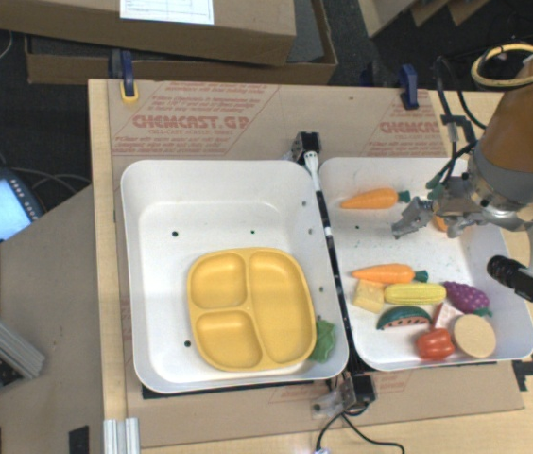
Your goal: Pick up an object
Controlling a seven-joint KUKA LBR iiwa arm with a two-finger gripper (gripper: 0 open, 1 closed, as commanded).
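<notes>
One fixed camera looks down aslant on both bins (pixel 144 253)

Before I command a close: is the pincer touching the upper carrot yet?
Apart. The camera view shows white bin floor between the pincer and the upper carrot.

Grey KUKA arm with an orange band and a dark metal hand

The arm (pixel 520 135) shows 1 broad, rounded orange band over a smooth grey wrist shell with a paler rim below it. Thin black cables loop down its left side, and a yellowish hose ring sits at its top. Below the wrist hangs a dull grey metal hand (pixel 416 218) of angular, bracket-like parts, with a small orange patch just beside it. A black cylindrical fitting (pixel 517 276) on a white bracket juts out underneath.
</notes>
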